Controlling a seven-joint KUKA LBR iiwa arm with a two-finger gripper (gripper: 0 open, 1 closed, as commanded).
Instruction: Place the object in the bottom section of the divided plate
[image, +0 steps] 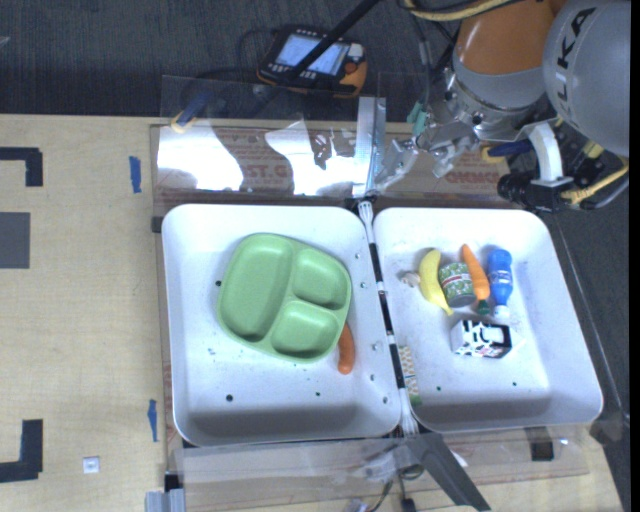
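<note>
From above, my pincer (432, 140) hangs beyond the right bin's (575, 300) far edge; whether it is open I cannot tell. The green plate (285, 293) sits bare in the left bin (190, 300) (a carrot (346, 350) touches its rim). The banana (431, 278), can (458, 283) and bottle (499, 274) remain unpicked; everything's left.

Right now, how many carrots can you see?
2. One carrot lies in the left bin, beside the green plate. The other carrot is in the right bin, between the can and blue bottle. None looks hidden.
</note>
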